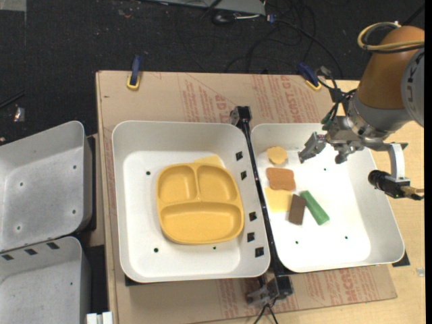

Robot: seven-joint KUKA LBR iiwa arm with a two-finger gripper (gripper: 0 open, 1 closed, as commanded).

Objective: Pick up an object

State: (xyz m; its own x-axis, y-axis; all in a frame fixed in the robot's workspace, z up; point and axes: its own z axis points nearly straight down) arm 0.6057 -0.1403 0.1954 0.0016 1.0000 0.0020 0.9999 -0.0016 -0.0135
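At the bottom edge of the frame, a black clamp (271,290) sits where the two white bins meet on the cardboard-covered counter (175,90). Just above it, the left bin (128,181) holds a yellow divided tray (200,203) lying flat near its middle, with a pale yellow piece (212,160) peeking out from under the tray's upper edge. The right bin (351,248) carries a small cluster of objects in its left part: a green block (314,207) lying at a slant, touching a dark brown block (297,209) on its left, which overlaps a flat pale yellow square (276,199). Above these rests an orange-brown block (281,178), and higher still a small round yellow piece (277,156), apart from the rest. Farther up, toward the upper right of the frame, the pincer (330,148) hangs over the upper part of the right bin, its two fingers spread apart with nothing between them, well to the right of the round yellow piece. Behind it the arm's orange band (390,59) rises at the right edge. Two blue-and-yellow clips (135,73) hold the far edge of the cardboard.
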